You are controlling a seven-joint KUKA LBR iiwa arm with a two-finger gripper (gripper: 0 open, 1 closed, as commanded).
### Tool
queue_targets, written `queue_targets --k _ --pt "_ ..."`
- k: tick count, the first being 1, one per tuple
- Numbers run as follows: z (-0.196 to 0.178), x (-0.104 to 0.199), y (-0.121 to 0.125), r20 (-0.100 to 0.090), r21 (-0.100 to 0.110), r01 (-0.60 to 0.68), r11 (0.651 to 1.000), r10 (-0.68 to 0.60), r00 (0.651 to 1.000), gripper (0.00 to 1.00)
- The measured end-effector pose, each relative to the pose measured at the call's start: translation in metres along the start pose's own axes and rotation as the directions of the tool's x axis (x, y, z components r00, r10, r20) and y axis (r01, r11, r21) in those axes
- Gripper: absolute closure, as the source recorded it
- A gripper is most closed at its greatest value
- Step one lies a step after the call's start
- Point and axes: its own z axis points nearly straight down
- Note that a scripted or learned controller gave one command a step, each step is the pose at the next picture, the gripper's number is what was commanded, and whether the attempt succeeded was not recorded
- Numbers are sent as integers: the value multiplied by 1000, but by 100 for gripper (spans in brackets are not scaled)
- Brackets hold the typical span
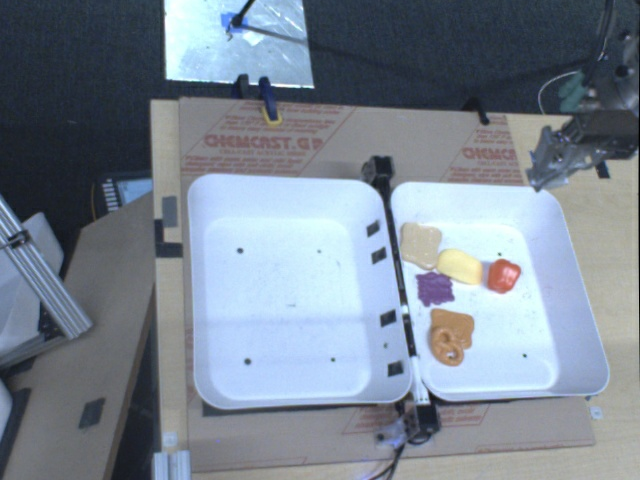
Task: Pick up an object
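Above the right bin's far corner, the tool hangs, grip state indiscernible; clustered food pieces risk a two-item or glancing pinch.

The arm runs off the picture's right edge, so its upper links are cut off. Its gripper, near the right bin's far right corner, is too blurred to tell the fingers' stand. The bench's left part is cropped.
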Motion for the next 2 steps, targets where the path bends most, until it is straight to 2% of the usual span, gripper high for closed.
queue_targets --k 1,2 --pt "5 -37 -1 3 5 -15 1000 15 1000 100" --pt "-16 -57 -1 2 4 -14 1000 14 1000 100"
